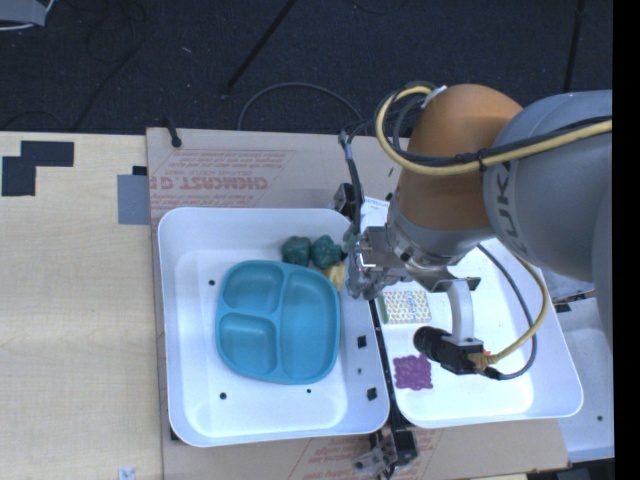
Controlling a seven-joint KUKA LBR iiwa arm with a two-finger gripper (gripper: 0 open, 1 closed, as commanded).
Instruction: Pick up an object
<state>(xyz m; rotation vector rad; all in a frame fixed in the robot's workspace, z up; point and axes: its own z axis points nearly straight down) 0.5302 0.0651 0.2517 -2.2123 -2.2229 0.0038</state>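
From my seat the grey arm [545, 178] takes up most of the right side. It reaches in from the right and bends down over the bench, its orange band [460, 133] bulging above the wrist with a yellow cable looped over it. The wrist points down and to the left, which puts the gripper [362, 273] low over the seam where the two bins meet, at the right wall of the left bin. From this angle the wrist body covers it, so I cannot tell whether the gripper is open or closed, and I see nothing held in it. The left bin [190, 388] and the right bin [545, 393] sit side by side on a cardboard sheet [230, 173] with red print. A blue divided plate [278, 320] lies flat in the middle of the left bin. Two dark green lumps [310, 251] sit just beyond the plate's far right edge, close to the gripper. In the right bin a small patterned card [405, 306] lies near the dividing wall, just under the wrist, and a purple piece [412, 371] lies nearer the front. A small yellow piece [337, 273] shows in the left bin between the green lumps and the gripper, right beside the gripper.
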